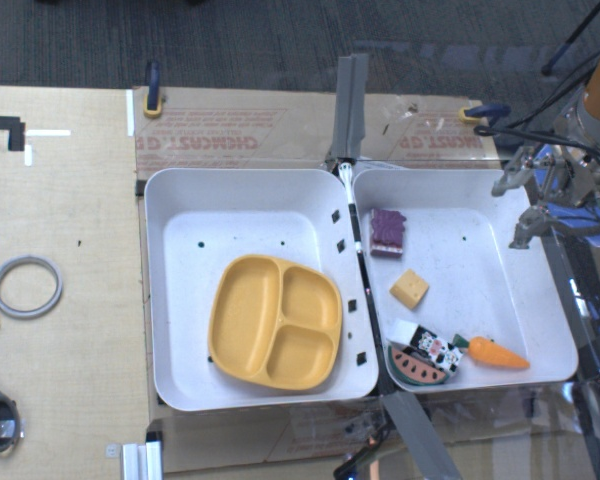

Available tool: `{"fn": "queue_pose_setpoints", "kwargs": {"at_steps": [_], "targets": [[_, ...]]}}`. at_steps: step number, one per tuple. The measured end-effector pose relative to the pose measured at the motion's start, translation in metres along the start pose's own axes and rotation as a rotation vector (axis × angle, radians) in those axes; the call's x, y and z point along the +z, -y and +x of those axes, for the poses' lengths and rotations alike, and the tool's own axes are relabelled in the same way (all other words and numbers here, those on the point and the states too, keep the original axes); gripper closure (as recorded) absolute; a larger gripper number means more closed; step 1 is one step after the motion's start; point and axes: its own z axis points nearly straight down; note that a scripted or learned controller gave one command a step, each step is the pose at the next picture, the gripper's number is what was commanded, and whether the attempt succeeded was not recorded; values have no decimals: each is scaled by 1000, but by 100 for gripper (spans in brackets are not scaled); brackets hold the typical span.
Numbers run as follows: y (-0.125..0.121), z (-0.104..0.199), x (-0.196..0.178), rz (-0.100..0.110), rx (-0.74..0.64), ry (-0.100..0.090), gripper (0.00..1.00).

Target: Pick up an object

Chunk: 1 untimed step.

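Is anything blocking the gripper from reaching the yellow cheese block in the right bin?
Nothing visible does. The gripper hangs over the right bin's far right side, and bare white floor lies between it and the cheese block.

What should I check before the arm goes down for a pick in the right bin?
1. Gripper above the right white bin's far right corner, clear of objects: ok.
2. Finger state: cannot tell.
3. Yellow cheese-like block stands apart from neighbours: ok.
4. Purple textured block sits close to the divider wall: not ok for an easy grasp.
5. Orange toy carrot, watermelon slice and black-and-white piece crowd the near wall: not ok.
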Motion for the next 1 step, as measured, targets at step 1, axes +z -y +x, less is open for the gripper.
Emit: {"fn": "queue_pose_setpoints", "kwargs": {"at_steps": [1], "targets": [[-44, 19, 89, 1, 446, -2, 0]]}}
